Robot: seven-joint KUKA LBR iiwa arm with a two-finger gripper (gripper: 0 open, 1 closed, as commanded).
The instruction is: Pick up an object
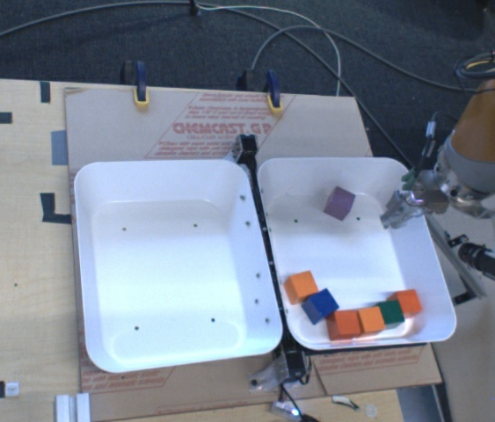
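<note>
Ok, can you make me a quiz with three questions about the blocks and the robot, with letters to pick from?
1. Where is the purple block?
A. In the left bin
B. In the right bin, near the far end, by itself
C. On the floor

2. How many blocks are in the right bin?
A. Three
B. Ten
C. Seven

3. What is the gripper doing?
A. It is over the right bin's right rim, with no block between its fingers
B. It is holding the blue block up high
C. It is pressing on the left bin

Answers:
1. B: the purple block sits alone, apart from the others.
2. C: purple, four orange ones, the blue block and the green block make seven.
3. A: every block lies on the bin floor, away from the gripper.
</note>
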